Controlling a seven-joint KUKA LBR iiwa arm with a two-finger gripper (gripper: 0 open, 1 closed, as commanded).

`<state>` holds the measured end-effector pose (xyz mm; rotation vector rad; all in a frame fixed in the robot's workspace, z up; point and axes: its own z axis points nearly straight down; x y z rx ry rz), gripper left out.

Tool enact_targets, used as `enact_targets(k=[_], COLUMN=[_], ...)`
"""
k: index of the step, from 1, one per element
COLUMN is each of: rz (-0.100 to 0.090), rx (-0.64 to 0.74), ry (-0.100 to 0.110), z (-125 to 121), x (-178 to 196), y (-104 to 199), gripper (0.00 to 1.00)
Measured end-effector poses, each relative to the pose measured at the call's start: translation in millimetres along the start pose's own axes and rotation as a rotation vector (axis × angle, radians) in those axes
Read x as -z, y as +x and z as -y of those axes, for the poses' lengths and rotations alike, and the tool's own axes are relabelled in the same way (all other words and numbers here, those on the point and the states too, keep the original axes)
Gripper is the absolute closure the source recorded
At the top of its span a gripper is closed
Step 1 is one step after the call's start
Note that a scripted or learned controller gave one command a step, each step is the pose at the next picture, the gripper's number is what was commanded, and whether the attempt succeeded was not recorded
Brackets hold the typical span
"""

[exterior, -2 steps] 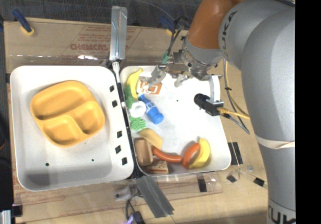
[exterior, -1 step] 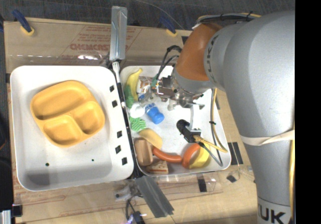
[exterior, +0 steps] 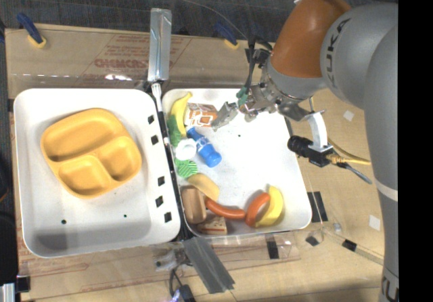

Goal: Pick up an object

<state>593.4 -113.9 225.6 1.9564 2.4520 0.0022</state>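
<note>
The right bin (exterior: 270,152) holds several toy foods along its left and front sides. A banana (exterior: 177,114) lies at the back left, with a small orange-and-white carton (exterior: 200,116) beside it. Below them are a blue bottle (exterior: 206,149), a white cap (exterior: 185,152) and a green piece (exterior: 187,168). At the front lie a brown bread piece (exterior: 194,206), a red sausage (exterior: 225,211) and a red-and-yellow fruit (exterior: 262,207). My gripper (exterior: 226,112) hangs low at the bin's back, just right of the carton, its tip very near the carton's edge.
The left bin (exterior: 27,179) holds a yellow divided tray (exterior: 91,150). A metal clamp bar (exterior: 160,43) stands at the back between the bins. The arm's grey and orange body (exterior: 318,36) covers the right bin's back right corner. The bin's middle right floor is bare.
</note>
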Motion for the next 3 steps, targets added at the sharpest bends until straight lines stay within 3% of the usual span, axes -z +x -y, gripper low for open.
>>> enact_targets(k=[1,2,3], rz=[0.003,-0.002,-0.003], rx=[-0.049,-0.171,-0.167], ry=[-0.006,0.006,0.007], z=[6.0,-0.5,-0.9], x=[-109.6,-134.3,-124.5], y=[11.8,-1.8,-1.3], gripper=[0.00,0.00,1.00])
